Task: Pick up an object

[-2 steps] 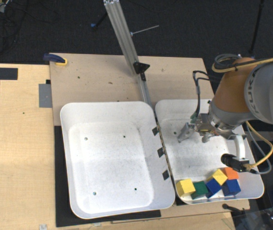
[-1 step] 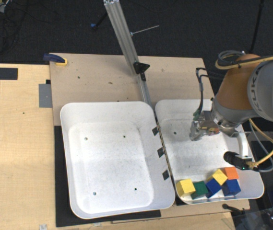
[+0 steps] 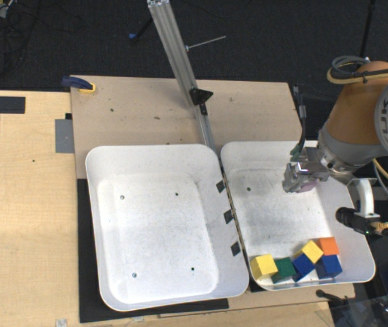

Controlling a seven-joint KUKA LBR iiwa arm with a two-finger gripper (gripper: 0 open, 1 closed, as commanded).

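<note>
Grey-and-orange, my arm (image 3: 357,125) reaches in over the right bin (image 3: 269,157); its gripper (image 3: 299,180) hangs above that bin's upper middle; I cannot tell its state or whether it holds anything; the blocks sit clustered in the near corner, well apart from it: yellow block (image 3: 264,264), green block (image 3: 284,270), blue block (image 3: 304,267), second yellow block (image 3: 311,251), orange block (image 3: 328,245), dark blue block (image 3: 329,267); left bin (image 3: 112,157) lies beside.

Two shallow white plastic bins sit side by side on the pale wooden bench (image 3: 139,107). The left bin (image 3: 105,176) lies just beside the right bin (image 3: 248,157). A cluster of small coloured blocks (image 3: 303,261) lies in the right bin's near right corner, touching one another. Behind the bins, a slanted grey aluminium rail (image 3: 176,53) rises from the bench. The grey gripper (image 3: 297,181) hangs over the right bin's far right part, well apart from the blocks.
</note>
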